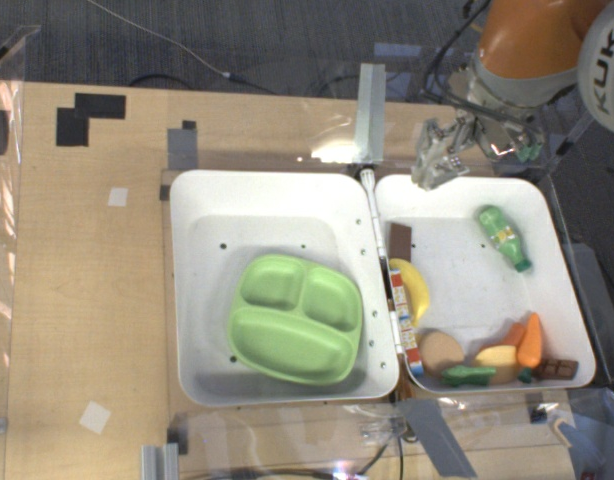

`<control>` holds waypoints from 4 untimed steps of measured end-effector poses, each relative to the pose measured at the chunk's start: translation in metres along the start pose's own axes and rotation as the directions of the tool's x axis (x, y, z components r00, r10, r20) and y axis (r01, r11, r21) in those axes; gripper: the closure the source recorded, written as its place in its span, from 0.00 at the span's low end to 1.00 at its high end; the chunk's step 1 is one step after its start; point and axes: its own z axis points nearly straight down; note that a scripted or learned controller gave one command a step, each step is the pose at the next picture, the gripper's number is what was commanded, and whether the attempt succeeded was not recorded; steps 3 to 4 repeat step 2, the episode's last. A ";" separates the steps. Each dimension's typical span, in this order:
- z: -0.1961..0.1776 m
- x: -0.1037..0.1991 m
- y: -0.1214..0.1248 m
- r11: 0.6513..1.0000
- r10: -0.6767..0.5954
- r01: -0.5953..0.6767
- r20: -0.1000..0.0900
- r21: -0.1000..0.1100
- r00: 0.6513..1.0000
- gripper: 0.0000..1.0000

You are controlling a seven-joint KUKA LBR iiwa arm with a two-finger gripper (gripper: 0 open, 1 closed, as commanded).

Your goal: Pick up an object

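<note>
My gripper (437, 163) hangs over the back edge of the right bin (467, 258), above its far left corner, with nothing between its fingers; they look slightly apart. In that bin a green bottle (503, 236) lies at the back right. A yellow banana (413, 288) lies along the left wall beside a brown bar (399, 238). At the front sit a tan potato-like piece (440, 348), a green pod (469, 374), a yellow piece (497, 355), an orange carrot (528, 340) and a brown block (559, 370).
The left bin (202, 228) holds a green sectioned tray (295, 317). A metal post (370, 108) stands behind the divider between the bins. Cables trail behind the bench near the arm.
</note>
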 end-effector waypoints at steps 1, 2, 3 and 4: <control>-0.007 0.013 -0.032 0.970 -0.244 0.244 -0.003 0.000 0.970 1.00; 0.022 0.112 -0.074 0.970 -0.243 0.243 -0.008 -0.001 0.970 1.00; 0.022 0.112 -0.074 0.970 -0.243 0.243 -0.008 -0.001 0.970 1.00; 0.022 0.112 -0.074 0.970 -0.243 0.243 -0.008 -0.001 0.970 1.00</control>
